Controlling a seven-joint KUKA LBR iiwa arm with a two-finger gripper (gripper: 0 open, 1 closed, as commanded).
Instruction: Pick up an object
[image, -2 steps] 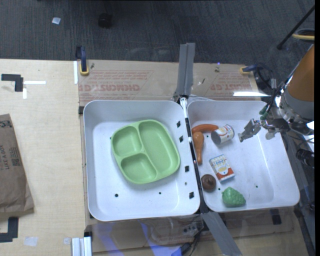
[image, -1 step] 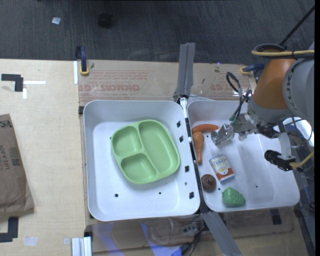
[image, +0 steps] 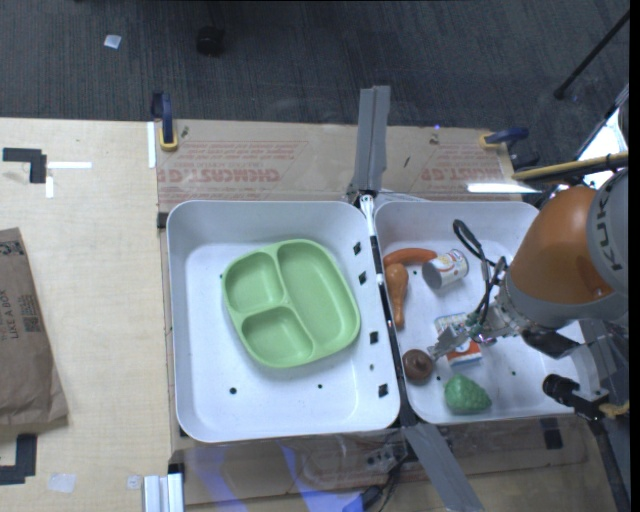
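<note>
Hovering low in the right bin (image: 520, 215), claw (image: 452, 338) just above a small red-and-white item (image: 466, 349); brown round piece (image: 417, 365) just left, green lump (image: 466, 394) just below. Whether anything is held: cannot tell. Item half hidden, hard to identify.

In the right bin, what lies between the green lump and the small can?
In the camera view, the gripper with a small red and white item under it lies between the green lump and the can.
</note>
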